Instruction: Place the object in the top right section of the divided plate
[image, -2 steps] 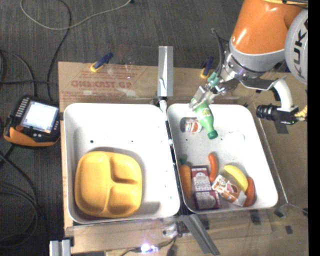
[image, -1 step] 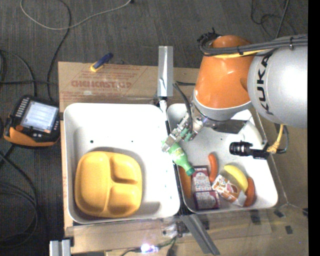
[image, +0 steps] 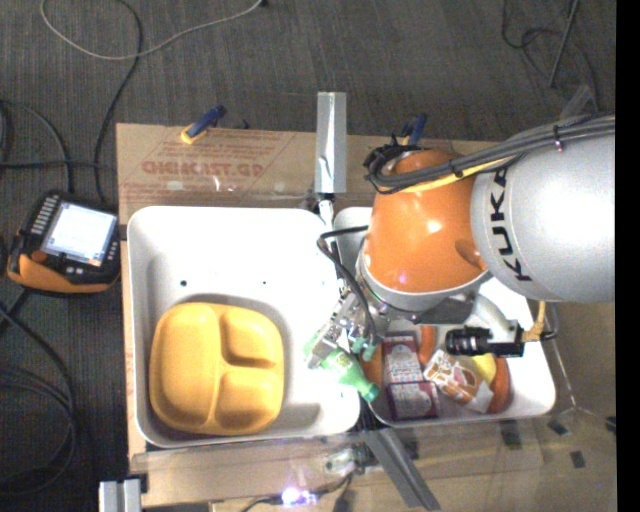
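Note:
A yellow divided plate (image: 217, 367) lies in the lower part of the left white bin (image: 160, 250). Its sections hold nothing. The arm's orange band and grey body cover most of the right bin. My gripper (image: 340, 340) reaches down at the inner edge of the right bin, close to the wall between the bins. A green object (image: 352, 373) lies right under and beside the fingertips. Whether it sits between the fingers is hidden by glare and clutter.
The right bin (image: 535, 395) holds several items: a purple-and-white packet (image: 405, 378), a snack wrapper (image: 455, 378), orange and yellow pieces (image: 497, 380). A teach pendant (image: 68, 243) lies left of the bench. Blue clamps (image: 203, 122) hold the cardboard backing.

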